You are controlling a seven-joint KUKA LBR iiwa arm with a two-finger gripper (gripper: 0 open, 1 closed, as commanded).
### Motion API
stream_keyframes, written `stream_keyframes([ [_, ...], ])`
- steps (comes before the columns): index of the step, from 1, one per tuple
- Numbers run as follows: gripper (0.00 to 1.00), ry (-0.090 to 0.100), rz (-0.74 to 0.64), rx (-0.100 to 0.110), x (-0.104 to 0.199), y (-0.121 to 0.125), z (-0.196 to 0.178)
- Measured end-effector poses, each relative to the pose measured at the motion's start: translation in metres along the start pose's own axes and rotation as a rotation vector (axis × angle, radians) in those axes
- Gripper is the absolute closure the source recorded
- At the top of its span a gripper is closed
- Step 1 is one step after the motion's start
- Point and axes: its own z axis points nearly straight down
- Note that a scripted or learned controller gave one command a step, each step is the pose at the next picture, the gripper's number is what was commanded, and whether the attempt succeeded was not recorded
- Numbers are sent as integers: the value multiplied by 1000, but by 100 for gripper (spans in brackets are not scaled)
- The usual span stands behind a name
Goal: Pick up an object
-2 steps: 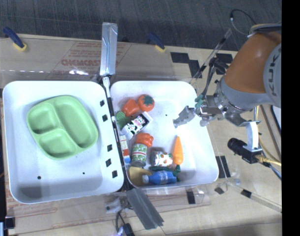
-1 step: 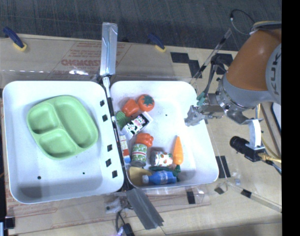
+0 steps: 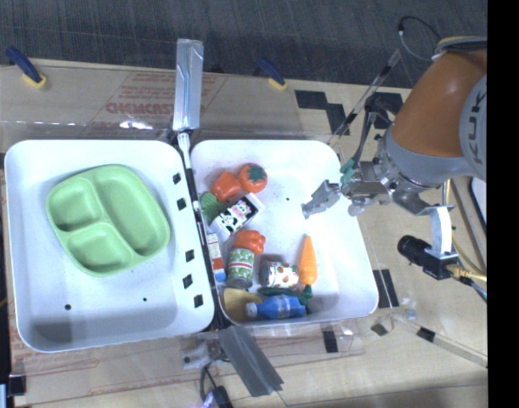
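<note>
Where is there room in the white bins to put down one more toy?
Left bin: bare floor below the green tray. Right bin: bare between the tomato, the carrot and the pincer. Crowded beside the divider.

A: Both bins [image 3: 38, 253] are white. The left one holds a pale green tray [image 3: 108, 219].

B: And the right?

A: A red-orange tomato [image 3: 252, 175] with a green top, an orange carrot [image 3: 307, 260], a blue bottle [image 3: 278, 307], and a black-and-white cow-patched carton [image 3: 234, 216].

B: The arm?

A: The arm [image 3: 437, 117] is grey with an orange band.
</note>
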Motion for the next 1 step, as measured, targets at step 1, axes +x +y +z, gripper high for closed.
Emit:
stream_keyframes([
  [1,0,0,-189,-2,-35,16,69],
])
